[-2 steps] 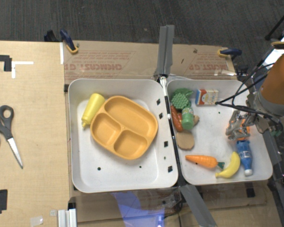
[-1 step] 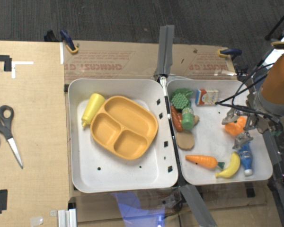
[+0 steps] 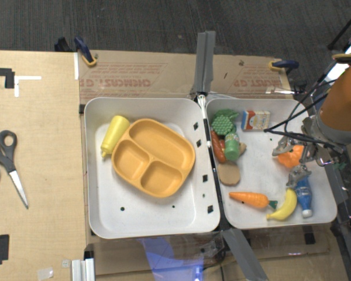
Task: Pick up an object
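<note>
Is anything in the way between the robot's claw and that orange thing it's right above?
Nothing visible. The gripper hangs right over the orange object, touching or nearly so. The blue bottle and banana lie nearer the camera, off to the side.

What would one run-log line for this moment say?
gripper: over right bin, at orange object | grasp: unclear | banana, carrot: lying in bin

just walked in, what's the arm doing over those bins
The arm reaches in from the right, its gripper low over the right bin, at an orange toy beside a blue bottle. A banana and carrot lie nearby. The left bin holds an orange tray and a yellow bottle.
</note>
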